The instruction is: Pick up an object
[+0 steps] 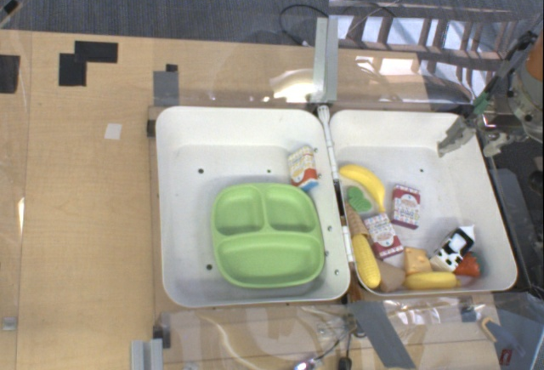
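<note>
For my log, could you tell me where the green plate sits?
The green plate lies in the left bin, toward its front, below a small carton.

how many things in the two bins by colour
yellow: 3 (banana, corn cob, long piece)
green: 2 (divided plate, small piece)
red and white cartons: 2 ()
black and white cow: 1
small carton by plate: 1
total: 9

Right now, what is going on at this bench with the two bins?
The grey arm's two-finger gripper hovers over the upper right corner of the right-hand white bin, with nothing between its fingers. Toy food lies along that bin's left and lower sides, including a curved yellow banana. The left-hand white bin holds a green divided plate and a small carton.
</note>
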You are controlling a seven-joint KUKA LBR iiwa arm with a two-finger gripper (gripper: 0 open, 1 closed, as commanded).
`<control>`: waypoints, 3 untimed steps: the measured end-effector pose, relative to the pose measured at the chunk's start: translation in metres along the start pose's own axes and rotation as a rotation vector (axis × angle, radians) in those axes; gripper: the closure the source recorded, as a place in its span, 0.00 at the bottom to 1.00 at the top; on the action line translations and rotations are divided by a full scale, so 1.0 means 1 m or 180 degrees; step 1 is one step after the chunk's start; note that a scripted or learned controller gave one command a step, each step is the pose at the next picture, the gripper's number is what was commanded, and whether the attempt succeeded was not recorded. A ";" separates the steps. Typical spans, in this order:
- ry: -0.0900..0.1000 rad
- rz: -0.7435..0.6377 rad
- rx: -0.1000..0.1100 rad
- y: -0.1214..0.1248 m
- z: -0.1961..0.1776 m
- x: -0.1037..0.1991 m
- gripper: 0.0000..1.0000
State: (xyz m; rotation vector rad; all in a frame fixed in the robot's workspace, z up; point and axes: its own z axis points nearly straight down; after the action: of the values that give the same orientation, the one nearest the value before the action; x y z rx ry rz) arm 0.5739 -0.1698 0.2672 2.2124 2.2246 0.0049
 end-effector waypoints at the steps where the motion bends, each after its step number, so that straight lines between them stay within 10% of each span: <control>1: 0.0001 0.0592 -0.0003 0.012 0.017 -0.001 0.00; 2: 0.0005 0.0842 -0.0025 -0.006 0.177 0.056 0.00; 3: 0.0012 0.0845 -0.0042 -0.004 0.166 0.058 1.00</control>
State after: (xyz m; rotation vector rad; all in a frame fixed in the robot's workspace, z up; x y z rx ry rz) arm 0.5709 -0.1121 0.1010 2.4823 1.9084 0.0242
